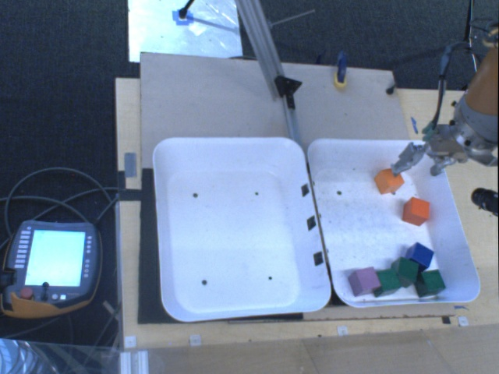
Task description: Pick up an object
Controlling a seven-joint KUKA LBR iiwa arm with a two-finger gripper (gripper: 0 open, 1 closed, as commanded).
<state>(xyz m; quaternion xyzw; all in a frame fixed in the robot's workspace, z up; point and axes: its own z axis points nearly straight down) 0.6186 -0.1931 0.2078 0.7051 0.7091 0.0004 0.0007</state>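
Orange cube (pixel 387 181) sits under the gripper (pixel 419 160); its finger spacing is unclear.

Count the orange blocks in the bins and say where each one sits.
2, both in the right bin: one orange block by the claw, the other orange block nearer the middle.

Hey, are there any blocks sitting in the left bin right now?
No, the blocks, such as the blue block, all lie in the right bin.
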